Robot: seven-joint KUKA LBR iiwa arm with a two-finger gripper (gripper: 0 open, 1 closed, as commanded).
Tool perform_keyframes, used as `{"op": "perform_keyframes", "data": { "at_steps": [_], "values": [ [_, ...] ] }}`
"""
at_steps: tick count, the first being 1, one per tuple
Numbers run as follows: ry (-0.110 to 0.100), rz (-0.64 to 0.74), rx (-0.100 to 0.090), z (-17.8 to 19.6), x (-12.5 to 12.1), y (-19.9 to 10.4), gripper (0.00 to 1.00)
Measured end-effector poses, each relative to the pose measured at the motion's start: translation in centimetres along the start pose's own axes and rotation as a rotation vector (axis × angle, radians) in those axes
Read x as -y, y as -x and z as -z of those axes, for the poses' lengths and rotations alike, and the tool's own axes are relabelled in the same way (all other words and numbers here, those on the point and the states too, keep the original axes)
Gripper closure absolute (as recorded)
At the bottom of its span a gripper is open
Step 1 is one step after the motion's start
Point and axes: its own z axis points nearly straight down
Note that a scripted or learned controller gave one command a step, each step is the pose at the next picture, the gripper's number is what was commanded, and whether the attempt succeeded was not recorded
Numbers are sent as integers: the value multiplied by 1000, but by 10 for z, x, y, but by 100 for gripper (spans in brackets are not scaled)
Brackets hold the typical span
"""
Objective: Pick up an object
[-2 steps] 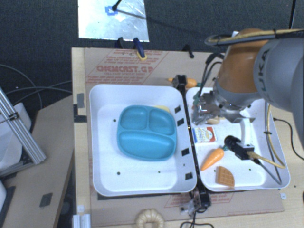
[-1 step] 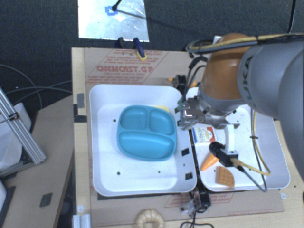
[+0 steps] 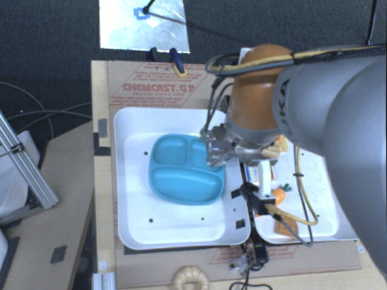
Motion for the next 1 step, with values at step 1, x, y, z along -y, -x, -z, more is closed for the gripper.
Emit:
{"op": "perform_keyframes", "data": {
  "at_steps": [1],
  "values": [
    [1, -4, 0, 16, 8, 2, 100]
  ]
}}
